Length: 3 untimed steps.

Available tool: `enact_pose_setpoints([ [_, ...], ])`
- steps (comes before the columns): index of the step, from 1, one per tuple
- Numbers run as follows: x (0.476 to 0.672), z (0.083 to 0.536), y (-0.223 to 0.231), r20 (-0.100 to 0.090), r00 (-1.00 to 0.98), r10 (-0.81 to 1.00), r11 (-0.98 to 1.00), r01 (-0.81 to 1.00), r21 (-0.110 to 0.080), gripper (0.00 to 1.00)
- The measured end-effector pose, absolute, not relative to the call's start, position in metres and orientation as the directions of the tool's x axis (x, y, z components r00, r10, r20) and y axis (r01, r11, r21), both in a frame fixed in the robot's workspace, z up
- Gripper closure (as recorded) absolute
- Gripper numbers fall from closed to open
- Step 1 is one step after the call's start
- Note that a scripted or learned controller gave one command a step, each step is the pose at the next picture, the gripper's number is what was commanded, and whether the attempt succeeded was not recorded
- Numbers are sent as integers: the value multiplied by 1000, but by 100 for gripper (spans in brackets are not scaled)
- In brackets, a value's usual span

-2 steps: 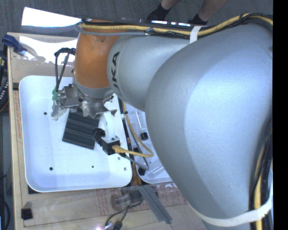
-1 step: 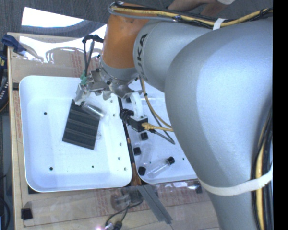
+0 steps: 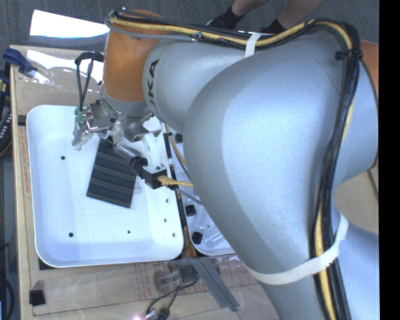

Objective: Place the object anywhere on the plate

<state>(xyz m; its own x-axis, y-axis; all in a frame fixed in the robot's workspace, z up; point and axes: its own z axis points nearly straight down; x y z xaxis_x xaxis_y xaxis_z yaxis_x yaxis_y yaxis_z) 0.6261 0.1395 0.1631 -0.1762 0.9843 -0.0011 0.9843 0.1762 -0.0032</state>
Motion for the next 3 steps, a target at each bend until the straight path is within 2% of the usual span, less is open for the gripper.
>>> enact_pose_setpoints([
  [1,632,227,209,0,-126,992,126,992,-2,0],
  [2,628,238,212,0,-117,993,117,993,-1,0],
  [3,598,232,214,-1,-84,996,84,996,-6,0],
])
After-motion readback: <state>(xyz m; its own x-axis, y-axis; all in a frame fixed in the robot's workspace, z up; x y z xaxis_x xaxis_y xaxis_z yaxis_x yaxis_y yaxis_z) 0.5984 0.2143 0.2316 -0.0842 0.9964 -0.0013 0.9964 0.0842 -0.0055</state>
